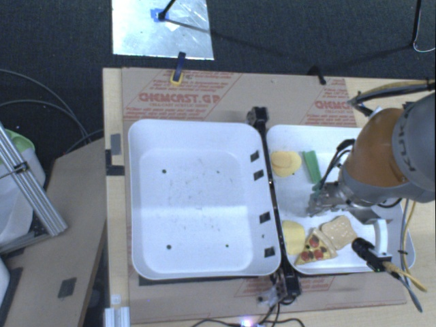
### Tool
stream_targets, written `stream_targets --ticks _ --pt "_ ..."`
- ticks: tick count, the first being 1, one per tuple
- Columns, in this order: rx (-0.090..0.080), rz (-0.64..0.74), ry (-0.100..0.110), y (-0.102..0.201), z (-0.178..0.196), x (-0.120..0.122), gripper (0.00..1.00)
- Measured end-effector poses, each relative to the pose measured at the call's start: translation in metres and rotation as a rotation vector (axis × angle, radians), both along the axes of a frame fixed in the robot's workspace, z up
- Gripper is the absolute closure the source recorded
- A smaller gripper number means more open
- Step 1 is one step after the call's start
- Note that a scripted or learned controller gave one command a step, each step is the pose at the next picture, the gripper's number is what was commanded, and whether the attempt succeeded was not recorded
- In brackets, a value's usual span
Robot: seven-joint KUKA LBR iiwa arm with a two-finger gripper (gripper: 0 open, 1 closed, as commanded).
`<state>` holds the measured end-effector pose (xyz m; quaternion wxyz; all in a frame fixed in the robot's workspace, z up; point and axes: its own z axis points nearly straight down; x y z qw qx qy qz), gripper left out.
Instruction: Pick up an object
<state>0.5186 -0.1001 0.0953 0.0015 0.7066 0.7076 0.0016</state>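
The bench (204,90), a brown board with red lettering, carries two shallow white bins side by side. The left bin (197,196) has only specks and small dark marks on its floor, so it offers nothing to the step in hand. The right bin (289,136) holds everything that can be picked up, and the arm (381,157) reaches over it from the right, its orange band and grey wrist covering much of the bin's right half. The gripper (321,201) is low over the middle of this bin, but it appears as a small grey cluster under the wrist, and I cannot tell how far open it is or whether it has hold of anything. Just below it lies a tan cracker-like piece (338,231), near enough to be the likeliest target; touching its lower left is a pizza slice (315,249) with red dots. A yellow round piece (293,234) sits in the lower left corner against the wall, a second yellow piece (285,162) sits near the upper left, and a green stick (311,166) lies just beside it, running up and down. To do the step well, I judge the gripper should settle on one item rather than straddle the cracker and the pizza, come down straight, and close across the narrow side. The flat pieces will probably be hard to get under, so the green stick or a yellow lump may be easier to grip.
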Motion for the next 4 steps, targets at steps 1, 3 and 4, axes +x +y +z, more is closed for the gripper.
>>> stream_targets --ticks 1,3,4 --pt "-0.003 0.003 -0.003 -0.032 -0.01 0.075 1.0" --pt "0.005 0.015 -0.008 0.151 0.189 0.026 1.0" --pt "0.004 0.008 0.0 0.184 0.221 -0.033 1.0"
